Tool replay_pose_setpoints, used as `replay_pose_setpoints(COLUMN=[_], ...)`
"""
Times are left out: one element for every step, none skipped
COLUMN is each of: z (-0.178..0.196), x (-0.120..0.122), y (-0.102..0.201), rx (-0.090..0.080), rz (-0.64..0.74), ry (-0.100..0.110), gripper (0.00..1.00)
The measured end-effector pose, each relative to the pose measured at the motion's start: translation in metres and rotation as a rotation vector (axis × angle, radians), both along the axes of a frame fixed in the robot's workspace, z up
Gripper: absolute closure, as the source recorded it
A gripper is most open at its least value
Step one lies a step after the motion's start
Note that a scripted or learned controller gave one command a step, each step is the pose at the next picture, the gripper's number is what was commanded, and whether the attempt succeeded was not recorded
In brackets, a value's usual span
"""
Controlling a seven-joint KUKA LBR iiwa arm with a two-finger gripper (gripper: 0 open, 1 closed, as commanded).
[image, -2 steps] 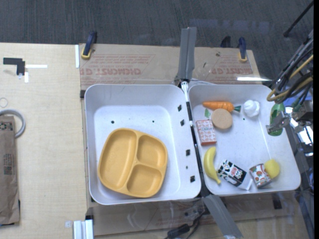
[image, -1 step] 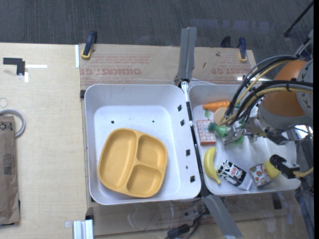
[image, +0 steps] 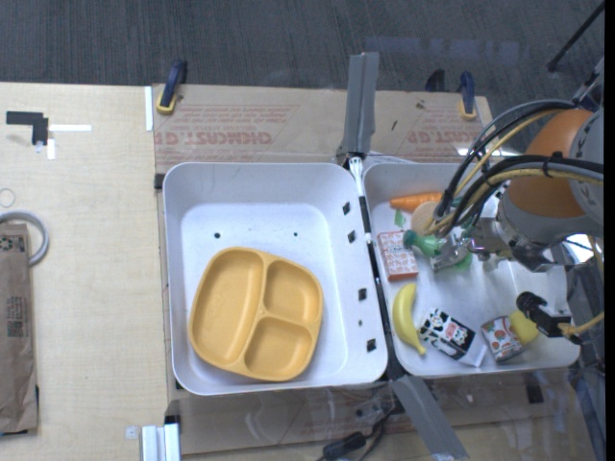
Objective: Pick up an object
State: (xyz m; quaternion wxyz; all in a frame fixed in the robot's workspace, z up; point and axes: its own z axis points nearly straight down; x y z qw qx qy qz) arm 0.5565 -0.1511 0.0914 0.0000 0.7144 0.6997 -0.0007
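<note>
My gripper [image: 450, 254] hangs low over the right bin [image: 538, 353], in its upper left part, under a bundle of cables. Just to its left, close against it, lies a green toy [image: 421, 241] beside a pale round piece [image: 421, 219]. An orange carrot [image: 415, 202] lies near the bin's far wall. A small red box [image: 396, 254] sits by the left wall. A yellow banana [image: 407, 317] curves along the front left. A black-and-white patterned carton [image: 448, 334] and a small red-labelled can [image: 500, 339] lie near the front.
The left bin [image: 192, 200] holds a yellow divided plate [image: 256, 313]. A metal divider bar [image: 361, 104] runs between the bins. Cardboard lies behind both. A brown paper bag [image: 15, 325] rests at the bench's left edge.
</note>
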Motion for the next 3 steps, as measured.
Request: replay_pose_setpoints(z=[0.001, 0.001, 0.009], x=[0.023, 0.002, 0.002], y=[0.037, 0.044, 0.043], rx=[-0.007, -0.001, -0.002], rz=[0.283, 0.148, 0.146], ry=[-0.003, -0.001, 0.000], gripper=[0.00, 0.00, 1.00])
